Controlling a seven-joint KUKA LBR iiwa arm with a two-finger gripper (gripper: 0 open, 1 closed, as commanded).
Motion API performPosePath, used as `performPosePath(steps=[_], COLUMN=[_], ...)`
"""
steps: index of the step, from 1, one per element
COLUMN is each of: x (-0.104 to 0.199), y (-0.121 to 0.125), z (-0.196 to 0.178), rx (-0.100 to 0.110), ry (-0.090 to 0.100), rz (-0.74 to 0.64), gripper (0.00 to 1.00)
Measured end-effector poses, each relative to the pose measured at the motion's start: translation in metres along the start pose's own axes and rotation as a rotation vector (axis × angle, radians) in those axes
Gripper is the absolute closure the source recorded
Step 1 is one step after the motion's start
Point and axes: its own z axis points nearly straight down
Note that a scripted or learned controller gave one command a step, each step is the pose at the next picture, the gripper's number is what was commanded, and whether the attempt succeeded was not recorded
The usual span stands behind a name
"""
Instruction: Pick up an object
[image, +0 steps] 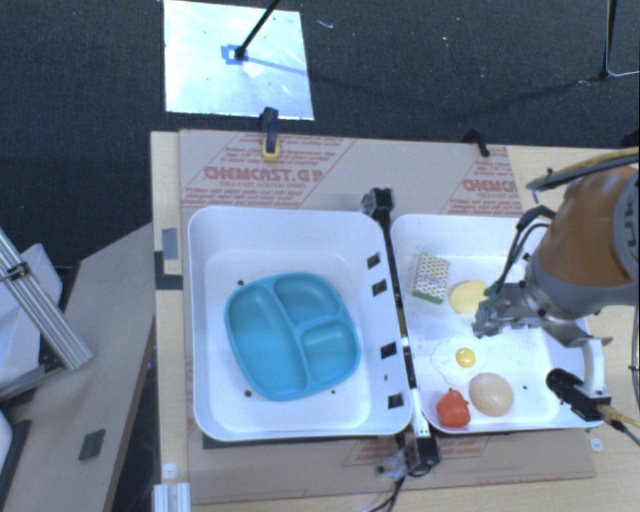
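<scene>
The right bin (500, 228) holds several small things. A green and white patterned block (431, 277) lies at its back left, with a yellow rounded piece (465, 296) beside it. A toy fried egg (460, 357) lies in the middle, and a beige egg (491, 393) and a red piece (453, 408) sit at the front. My gripper (489, 320) hangs just right of the yellow piece and above the fried egg. I see nothing held in it.
The left bin (290, 225) holds a blue divided plate (292, 334). A black divider with clips (392, 300) runs between the bins. The grey and orange arm (590, 250) covers the right bin's right side.
</scene>
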Motion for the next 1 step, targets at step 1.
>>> performPosePath(steps=[1], x=[-0.0013], y=[0.0033], z=[-0.0644], rx=[-0.001], ry=[0.0], rz=[0.0], gripper=[1.0])
